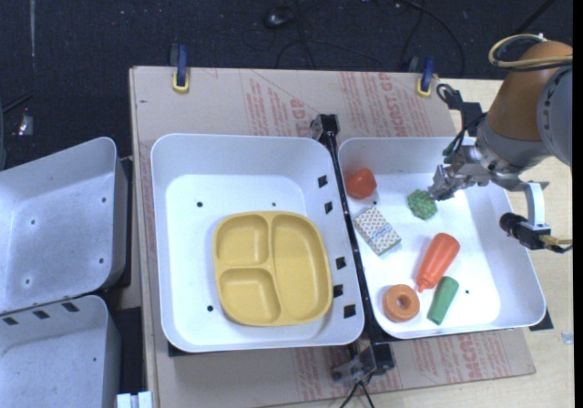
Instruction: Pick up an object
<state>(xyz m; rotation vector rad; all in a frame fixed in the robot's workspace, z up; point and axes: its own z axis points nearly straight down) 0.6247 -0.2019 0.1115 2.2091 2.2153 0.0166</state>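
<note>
Your end effector (444,186) sits low in the right-hand shallow white plastic bin (510,256), at about one o'clock from the bin's middle, and its tip is just beside the small green bumpy broccoli-like toy (421,205), on that toy's two o'clock side. Whether its tips are spread or closed cannot be told from this slant, so do not count the toy as caught.

The broccoli toy looks like the thing in hand. It lies apart from its neighbours: the round red-orange ball-shaped toy (362,182) at its ten o'clock, the small patterned white-and-blue box (377,229) at its eight o'clock, and the orange carrot-shaped toy (436,260) at its five o'clock. That leaves room to come in from the side without nudging anything.

To do this well, centre over the toy rather than beside it, since it is small and lumpy and likely to squirt out of an off-centre pinch. Go down until you are near the bin floor, close slowly, then lift straight up and check that the toy rises with you.

The orange ring-shaped doughnut toy (401,302) and the green cylindrical toy (443,300) lie well away at six o'clock, and the yellow three-compartment plastic plate (272,268) rests in the left bin (182,215).
</note>
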